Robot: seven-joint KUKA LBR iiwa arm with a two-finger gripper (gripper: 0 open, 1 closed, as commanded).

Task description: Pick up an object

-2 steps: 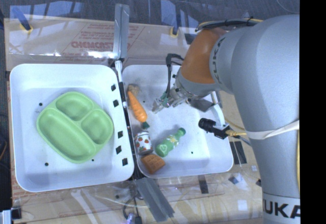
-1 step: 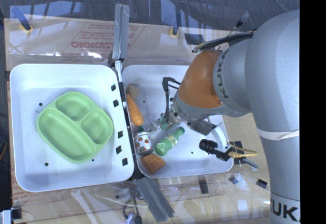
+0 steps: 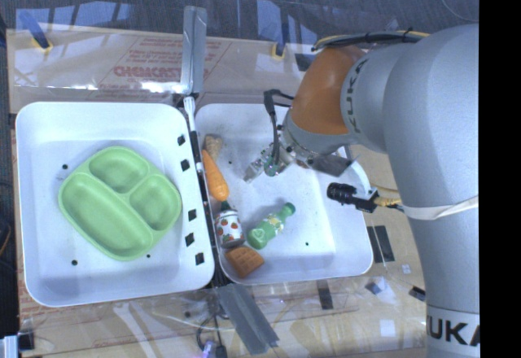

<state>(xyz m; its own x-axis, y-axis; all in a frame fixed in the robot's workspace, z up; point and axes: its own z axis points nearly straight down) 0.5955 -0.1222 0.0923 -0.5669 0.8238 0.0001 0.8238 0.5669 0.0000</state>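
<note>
White bin (image 3: pixel 346 255), small green bottle (image 3: pixel 271 225)

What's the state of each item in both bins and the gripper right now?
Green three-compartment plastic plate: flat in left white bin, compartments bare.
Orange plastic carrot: lying against right white bin's left wall.
Green plastic bottle: on its side, mid bin.
Small spotted can: upright, beside the bottle.
Brown bread-like piece: lying at the near-left corner.
Gripper: low over the right bin, nothing visibly held.
</note>
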